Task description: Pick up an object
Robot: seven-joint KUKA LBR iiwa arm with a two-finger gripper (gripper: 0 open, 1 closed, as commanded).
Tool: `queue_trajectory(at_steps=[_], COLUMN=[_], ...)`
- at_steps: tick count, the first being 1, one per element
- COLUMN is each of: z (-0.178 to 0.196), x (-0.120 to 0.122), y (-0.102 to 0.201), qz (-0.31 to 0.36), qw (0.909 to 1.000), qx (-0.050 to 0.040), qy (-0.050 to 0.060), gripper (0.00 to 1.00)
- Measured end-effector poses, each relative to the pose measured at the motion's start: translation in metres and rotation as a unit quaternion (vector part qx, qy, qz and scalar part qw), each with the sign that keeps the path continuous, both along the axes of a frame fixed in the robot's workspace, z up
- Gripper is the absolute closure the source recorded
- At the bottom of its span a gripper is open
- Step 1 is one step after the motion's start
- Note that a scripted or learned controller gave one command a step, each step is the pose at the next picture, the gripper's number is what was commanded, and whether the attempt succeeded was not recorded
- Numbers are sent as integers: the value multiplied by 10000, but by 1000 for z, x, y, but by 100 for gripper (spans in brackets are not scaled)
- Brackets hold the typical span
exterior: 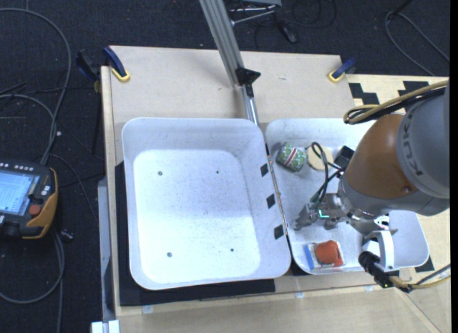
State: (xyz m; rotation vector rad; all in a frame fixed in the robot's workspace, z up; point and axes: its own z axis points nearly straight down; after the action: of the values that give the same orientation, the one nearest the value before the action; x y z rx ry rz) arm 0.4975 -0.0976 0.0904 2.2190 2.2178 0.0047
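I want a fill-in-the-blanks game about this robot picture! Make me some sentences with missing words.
1. The red object lies in the bin on the ____ side of the picture.
2. The band on the arm above the wrist is ____.
3. The green patterned object sits nearer the ____ edge of the picture than the red object does.
4. The two bins are colored ____.

Missing words: right; orange; top; white
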Motion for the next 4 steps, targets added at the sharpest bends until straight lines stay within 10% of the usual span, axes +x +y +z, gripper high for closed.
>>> queue_trajectory(at_steps=[1,4], z=[52,48], x=[8,8], y=[62,56], qz=[35,45], qw=[10000,10000], qx=[33,31], qy=[14,-8], gripper=[0,0])
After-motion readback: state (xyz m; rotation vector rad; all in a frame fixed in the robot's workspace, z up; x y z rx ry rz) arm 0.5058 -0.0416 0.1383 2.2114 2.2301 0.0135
